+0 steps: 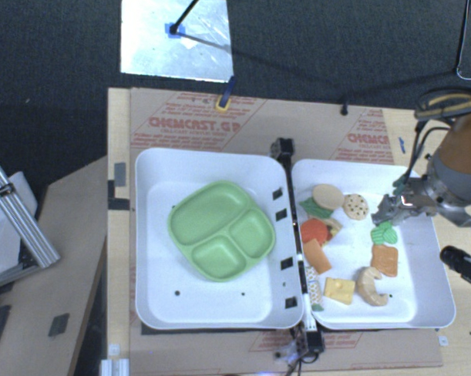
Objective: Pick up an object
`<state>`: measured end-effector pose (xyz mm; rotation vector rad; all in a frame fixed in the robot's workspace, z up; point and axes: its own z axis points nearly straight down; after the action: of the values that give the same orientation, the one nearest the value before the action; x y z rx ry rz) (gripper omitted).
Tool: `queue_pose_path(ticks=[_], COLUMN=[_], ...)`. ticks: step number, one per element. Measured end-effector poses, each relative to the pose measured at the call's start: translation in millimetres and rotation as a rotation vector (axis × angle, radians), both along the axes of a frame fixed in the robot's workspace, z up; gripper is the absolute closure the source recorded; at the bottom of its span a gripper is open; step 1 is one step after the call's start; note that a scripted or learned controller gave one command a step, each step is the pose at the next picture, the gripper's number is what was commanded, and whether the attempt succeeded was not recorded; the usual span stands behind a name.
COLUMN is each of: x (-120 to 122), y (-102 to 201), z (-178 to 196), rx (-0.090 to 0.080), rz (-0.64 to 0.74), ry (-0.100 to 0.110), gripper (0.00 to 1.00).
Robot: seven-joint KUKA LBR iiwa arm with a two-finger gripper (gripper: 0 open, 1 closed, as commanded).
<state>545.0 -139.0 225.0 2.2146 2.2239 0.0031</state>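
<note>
The right white bin [434, 252] holds several toy foods. They include a burger bun [328, 197], a cookie [356, 206], a red tomato [313, 230], an orange wedge [318, 258], a cheese slice [340, 290], a croissant [370, 287], an orange square piece [384, 259] and a green leafy piece [385, 234]. My gripper [389, 211] reaches in from the right, low over the bin. It hangs just above the green leafy piece and right of the cookie. I see nothing held in it.
The left white bin [155, 180] holds a green divided plate [221, 230]. A black hinge strip [294, 239] runs between the two bins. The arm's grey body and orange band [460, 156] overhang the right bin's far right side.
</note>
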Motion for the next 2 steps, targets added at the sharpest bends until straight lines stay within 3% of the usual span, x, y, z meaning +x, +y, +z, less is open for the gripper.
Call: queue_pose_path(ticks=[1,2], x=[25.9,45.6], y=[55.4,66.9], z=[6.8,-8.5], rx=[0.002,0.0], rz=[0.007,0.002], ry=[-0.001,0.001], gripper=[1.0,1.0])
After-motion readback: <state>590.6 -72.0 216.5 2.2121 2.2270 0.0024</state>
